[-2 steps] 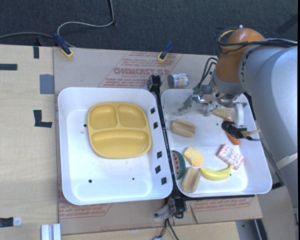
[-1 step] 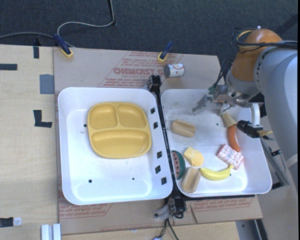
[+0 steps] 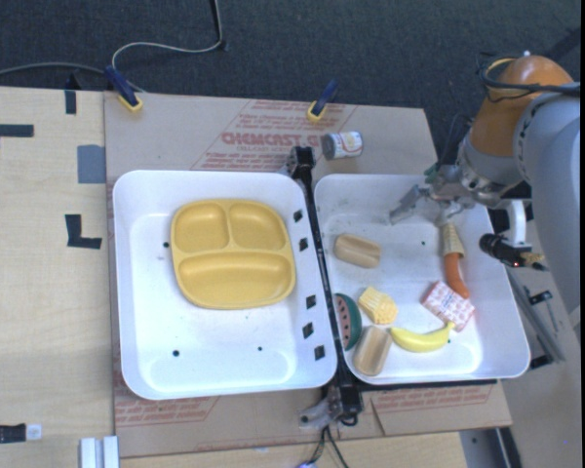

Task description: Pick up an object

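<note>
So the gripper (image 3: 421,201) hangs over the right bin (image 3: 497,359), jaws spread, nothing held; next it should drop onto the carrot (image 3: 454,259).

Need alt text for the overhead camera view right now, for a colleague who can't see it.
The gripper hangs over the right bin, above a carrot, bread roll, banana, corn piece and red-and-white packet. The left bin holds a yellow divided plate.
</note>
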